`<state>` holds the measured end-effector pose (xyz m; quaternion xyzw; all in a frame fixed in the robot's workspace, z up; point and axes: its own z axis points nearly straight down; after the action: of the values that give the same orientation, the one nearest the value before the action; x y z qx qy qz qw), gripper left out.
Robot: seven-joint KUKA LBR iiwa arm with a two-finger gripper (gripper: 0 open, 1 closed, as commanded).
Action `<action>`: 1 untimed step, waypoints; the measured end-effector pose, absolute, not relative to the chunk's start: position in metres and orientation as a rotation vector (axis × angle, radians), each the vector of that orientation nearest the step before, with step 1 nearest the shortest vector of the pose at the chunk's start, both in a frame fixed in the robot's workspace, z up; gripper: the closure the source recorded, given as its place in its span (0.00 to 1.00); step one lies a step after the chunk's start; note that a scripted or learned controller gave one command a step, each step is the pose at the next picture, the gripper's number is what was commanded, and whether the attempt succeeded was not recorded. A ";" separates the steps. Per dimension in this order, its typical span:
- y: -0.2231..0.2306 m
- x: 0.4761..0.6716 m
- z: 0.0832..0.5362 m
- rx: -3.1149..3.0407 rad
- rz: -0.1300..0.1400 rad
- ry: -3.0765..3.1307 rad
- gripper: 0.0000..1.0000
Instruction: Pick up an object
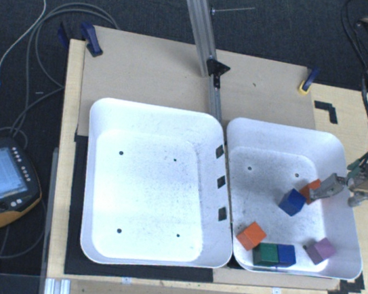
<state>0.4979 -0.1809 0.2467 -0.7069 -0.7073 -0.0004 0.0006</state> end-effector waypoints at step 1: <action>-0.157 0.516 0.138 -2.212 0.005 -2.217 0.00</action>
<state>0.5156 -0.1570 0.1384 -0.7063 -0.7079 0.0015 0.0047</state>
